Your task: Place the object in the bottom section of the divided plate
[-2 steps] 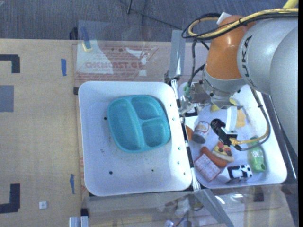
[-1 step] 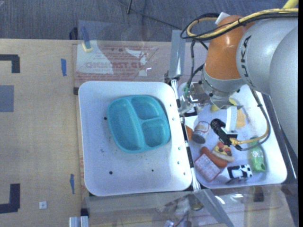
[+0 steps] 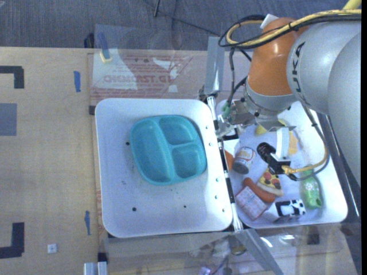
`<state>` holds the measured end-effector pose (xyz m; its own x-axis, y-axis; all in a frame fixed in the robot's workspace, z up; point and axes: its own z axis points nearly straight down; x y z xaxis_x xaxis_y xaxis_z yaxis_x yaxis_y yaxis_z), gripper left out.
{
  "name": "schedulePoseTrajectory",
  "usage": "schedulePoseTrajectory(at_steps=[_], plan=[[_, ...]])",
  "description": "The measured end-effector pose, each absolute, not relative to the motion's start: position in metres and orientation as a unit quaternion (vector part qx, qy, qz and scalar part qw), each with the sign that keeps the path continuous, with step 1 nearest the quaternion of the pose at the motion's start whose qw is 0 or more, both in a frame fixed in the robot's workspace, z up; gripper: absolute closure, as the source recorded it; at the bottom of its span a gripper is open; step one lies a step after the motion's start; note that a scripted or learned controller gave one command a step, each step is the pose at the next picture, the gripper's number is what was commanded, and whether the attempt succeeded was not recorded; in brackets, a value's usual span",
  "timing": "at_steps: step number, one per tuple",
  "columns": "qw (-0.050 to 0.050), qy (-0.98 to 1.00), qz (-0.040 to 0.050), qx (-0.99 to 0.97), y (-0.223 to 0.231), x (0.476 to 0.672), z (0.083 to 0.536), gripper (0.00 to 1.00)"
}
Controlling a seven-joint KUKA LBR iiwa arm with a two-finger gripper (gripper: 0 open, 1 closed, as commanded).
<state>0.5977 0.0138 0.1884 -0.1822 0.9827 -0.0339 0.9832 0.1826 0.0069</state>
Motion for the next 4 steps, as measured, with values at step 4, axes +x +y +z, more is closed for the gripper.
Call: schedulePoseTrajectory(at_steps=[4], plan=[[0.002, 0.847, 0.0017, 0.532, 0.083, 0.612, 0.194, 1.00]])
